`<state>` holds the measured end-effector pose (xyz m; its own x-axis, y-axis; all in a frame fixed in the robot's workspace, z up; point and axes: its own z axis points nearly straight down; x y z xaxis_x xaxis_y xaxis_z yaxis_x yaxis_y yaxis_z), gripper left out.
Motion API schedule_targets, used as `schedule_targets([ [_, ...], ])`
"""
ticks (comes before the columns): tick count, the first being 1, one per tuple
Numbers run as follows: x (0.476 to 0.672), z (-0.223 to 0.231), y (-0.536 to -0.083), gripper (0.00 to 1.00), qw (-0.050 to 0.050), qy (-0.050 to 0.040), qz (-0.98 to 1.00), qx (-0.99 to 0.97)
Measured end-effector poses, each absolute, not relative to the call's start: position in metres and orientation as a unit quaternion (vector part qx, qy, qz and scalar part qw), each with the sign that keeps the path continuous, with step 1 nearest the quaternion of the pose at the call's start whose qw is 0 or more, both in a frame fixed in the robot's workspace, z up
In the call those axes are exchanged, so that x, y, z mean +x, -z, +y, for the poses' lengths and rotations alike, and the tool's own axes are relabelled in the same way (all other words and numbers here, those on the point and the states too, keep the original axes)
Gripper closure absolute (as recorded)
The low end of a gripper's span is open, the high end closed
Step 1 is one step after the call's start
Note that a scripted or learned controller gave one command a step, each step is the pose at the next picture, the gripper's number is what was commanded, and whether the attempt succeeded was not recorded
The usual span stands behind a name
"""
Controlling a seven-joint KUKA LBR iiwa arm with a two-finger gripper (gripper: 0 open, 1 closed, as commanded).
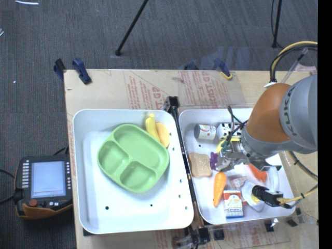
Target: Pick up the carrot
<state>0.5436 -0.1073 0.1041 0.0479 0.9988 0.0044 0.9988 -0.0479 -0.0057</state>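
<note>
Carrot lies free in right bin; hand above it, finger state unreadable.

Dark grey carpet floor all round. Tripod legs stand behind the bench. Handheld screen unit on floor, left.

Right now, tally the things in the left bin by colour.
Green: 1, the divided plate
Yellow: 1, the banana
Orange-yellow: 1, an oblong piece beside the banana
Total: 3
</note>
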Motion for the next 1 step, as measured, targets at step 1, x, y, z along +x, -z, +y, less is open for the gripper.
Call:
schedule_targets([
  [1,0.5699,-0.0332,-0.2055,1.0,-0.001,0.003,-0.665,-0.747],
])
